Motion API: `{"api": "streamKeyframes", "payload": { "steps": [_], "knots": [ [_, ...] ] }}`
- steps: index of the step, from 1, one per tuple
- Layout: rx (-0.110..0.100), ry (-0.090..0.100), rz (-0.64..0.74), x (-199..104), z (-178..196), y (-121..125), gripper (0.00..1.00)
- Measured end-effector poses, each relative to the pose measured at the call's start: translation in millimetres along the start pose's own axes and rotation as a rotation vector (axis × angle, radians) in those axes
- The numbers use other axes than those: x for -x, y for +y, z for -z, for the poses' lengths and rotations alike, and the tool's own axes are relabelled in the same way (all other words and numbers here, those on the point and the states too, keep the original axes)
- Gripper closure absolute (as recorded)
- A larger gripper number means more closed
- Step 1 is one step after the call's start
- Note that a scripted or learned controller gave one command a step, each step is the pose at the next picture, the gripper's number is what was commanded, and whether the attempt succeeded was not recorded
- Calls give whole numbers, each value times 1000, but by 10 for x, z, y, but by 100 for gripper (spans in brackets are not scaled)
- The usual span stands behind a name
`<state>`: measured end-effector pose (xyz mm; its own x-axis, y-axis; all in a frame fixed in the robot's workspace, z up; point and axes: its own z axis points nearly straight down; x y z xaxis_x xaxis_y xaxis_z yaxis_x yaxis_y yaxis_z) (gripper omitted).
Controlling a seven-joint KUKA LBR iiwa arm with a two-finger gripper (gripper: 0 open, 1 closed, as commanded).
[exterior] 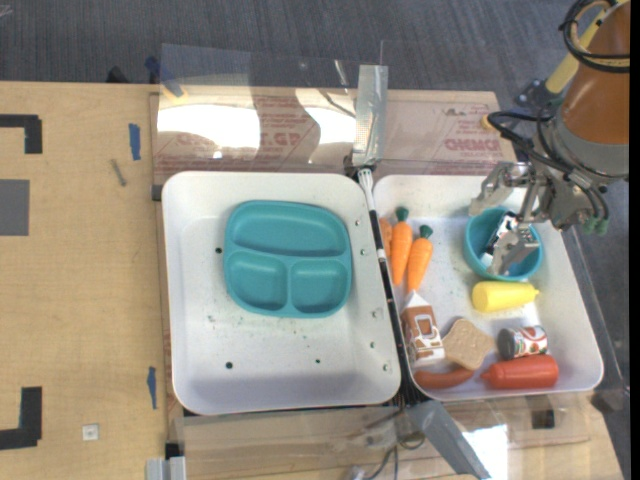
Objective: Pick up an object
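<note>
My tool (512,240) hangs over the right bin (585,308), reaching in from the right, with my orange-banded wrist above it near the frame's upper right corner. Its metal fingers point down into the small teal bowl (483,243) that sits in the upper part of that bin. The fingertips (503,253) seem to lie inside the bowl's opening, but I cannot tell whether they are spread or closed, and I see nothing clearly pinched between them.

The rest of the right bin holds a scatter of toy food. Two orange carrots (410,253) with green tops lie side by side along the bin's left wall, roughly upright in the picture. Just below the bowl lies a yellow piece (503,295), lengthwise left to right and close to the bowl's lower rim. Below the carrots stands a small brown and white carton (423,334), and just beside it to the right is a tan slice of bread (468,343). A reddish sausage (441,376) lies under the carton and bread near the front wall. To the right, a small can (524,342) with a red and white label rests just above a red oblong piece (520,371).

The left bin (190,298) carries a teal divided plate (288,258) with three compartments, set toward its upper middle. Both bins sit side by side on the counter (70,298), their inner walls touching.
</note>
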<state>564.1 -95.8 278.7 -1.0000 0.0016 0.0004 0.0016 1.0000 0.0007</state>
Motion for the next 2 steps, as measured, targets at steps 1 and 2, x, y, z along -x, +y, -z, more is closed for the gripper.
{"api": "streamKeyframes", "payload": {
  "steps": [1,2],
  "knots": [
    [3,14,52,286,-1180,-252,0],
    [2,-9,-90,573,-1910,-735,0]
  ]
}}
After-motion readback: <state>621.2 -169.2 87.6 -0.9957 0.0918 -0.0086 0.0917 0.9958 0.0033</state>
